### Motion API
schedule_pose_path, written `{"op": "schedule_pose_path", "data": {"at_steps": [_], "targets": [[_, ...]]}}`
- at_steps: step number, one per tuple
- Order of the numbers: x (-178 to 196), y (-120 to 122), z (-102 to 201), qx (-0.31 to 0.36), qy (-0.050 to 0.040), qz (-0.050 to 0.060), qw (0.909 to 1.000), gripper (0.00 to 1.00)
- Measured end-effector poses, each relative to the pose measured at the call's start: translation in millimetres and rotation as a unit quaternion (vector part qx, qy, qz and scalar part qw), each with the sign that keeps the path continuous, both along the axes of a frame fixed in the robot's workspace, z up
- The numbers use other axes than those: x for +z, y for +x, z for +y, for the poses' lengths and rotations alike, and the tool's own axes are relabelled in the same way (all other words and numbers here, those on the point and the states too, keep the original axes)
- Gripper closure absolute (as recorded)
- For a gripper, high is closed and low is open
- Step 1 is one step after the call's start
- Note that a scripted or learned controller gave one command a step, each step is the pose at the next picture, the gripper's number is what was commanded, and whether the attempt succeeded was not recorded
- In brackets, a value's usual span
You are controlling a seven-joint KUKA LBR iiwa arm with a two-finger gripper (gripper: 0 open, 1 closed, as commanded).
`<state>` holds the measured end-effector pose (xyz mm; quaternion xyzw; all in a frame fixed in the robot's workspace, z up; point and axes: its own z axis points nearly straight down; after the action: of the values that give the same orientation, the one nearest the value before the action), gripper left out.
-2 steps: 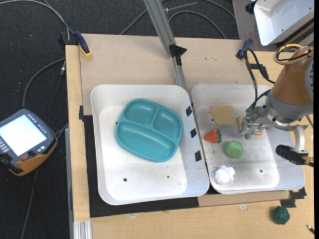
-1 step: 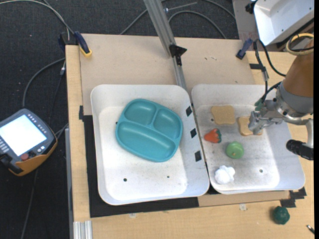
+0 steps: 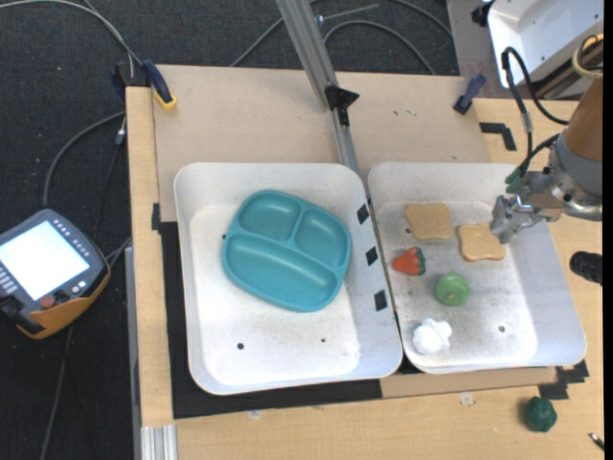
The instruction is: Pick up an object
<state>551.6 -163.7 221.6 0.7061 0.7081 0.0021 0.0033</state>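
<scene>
A tan wooden counter carries two shallow white bins. In the right white bin, the metal claw hovers just beside a tan toast-shaped piece; how far it is open I cannot tell. Best to centre over the toast, then descend straight, avoiding the bin wall.

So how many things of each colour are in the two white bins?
Teal: 1, the divided plate in the left bin
Tan: 2, toast slice and toast slice
Red: 1, the strawberry
Green: 1, the apple
White: 1, the lumpy toy
Total: 6; the last five lie in the right bin.
</scene>
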Motion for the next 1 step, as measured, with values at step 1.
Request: {"op": "schedule_pose_path", "data": {"at_steps": [1], "targets": [[55.9, 4.1, -10.3, -0.001, -0.0005, 0.0, 1.0, 1.0]]}}
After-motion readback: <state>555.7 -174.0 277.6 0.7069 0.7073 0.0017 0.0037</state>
